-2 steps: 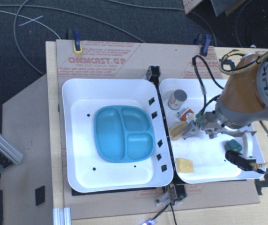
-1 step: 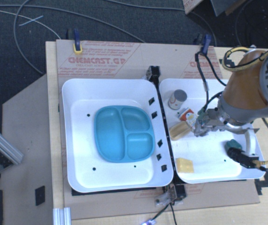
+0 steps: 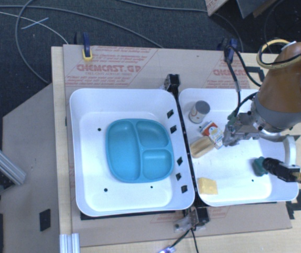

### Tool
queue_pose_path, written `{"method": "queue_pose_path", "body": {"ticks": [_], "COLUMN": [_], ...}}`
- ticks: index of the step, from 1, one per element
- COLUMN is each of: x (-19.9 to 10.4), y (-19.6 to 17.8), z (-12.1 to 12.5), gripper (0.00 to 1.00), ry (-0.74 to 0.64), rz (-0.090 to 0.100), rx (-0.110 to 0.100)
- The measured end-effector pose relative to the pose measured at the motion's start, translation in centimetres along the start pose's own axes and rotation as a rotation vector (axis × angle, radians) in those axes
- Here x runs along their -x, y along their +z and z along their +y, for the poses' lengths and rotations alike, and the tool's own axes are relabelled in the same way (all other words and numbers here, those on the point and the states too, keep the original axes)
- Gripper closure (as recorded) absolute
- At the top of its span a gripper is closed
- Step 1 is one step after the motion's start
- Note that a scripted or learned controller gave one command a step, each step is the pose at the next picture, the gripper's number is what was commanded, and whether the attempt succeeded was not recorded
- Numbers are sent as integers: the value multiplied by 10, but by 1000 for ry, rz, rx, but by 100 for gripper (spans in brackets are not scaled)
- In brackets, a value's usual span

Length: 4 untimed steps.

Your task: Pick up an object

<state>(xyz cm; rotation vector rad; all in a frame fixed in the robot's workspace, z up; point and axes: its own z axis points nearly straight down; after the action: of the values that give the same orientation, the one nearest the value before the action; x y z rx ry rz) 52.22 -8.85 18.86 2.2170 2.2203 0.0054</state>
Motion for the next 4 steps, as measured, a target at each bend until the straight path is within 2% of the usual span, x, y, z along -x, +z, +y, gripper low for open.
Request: {"method": "queue_pose_path", "body": {"ticks": [2,4], "x": [-4,-112], "y": [-74,-75], "z": [5,8], "gripper": [100,100], "ry": [0,-5], "rz": [0,4], "rx": [0,-7]}}
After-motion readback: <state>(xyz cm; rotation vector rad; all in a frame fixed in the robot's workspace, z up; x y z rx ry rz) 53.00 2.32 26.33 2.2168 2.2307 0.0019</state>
